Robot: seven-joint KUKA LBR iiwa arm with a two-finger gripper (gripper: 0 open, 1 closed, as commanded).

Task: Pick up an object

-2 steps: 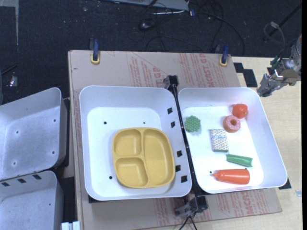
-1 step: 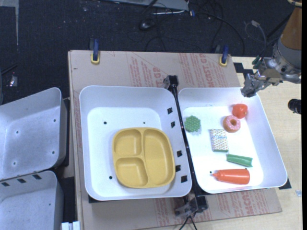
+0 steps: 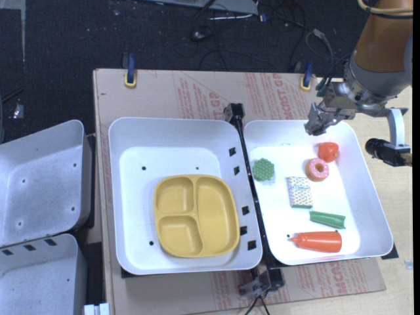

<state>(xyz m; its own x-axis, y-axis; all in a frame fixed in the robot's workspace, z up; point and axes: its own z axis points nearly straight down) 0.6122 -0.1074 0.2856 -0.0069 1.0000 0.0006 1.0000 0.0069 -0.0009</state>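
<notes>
— Red tomato lies in the right bin, just below the claw. Approach step, it is judged.
— Claw state cannot be told; descent and closing are needed.

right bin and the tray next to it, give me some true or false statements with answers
1. The yellow tray lies in the left bin. True.
2. The yellow tray has three compartments. True.
3. The pink donut sits inside the yellow tray. False: it lies in the right bin, just below the red tomato.
4. The orange bottle stands upright. False: it lies on its side near the right bin's front edge.
5. The gripper hovers near the right bin's far edge, above the tomato in the picture. True.
6. The green cucumber touches the green round piece. False: they lie well apart.
</notes>
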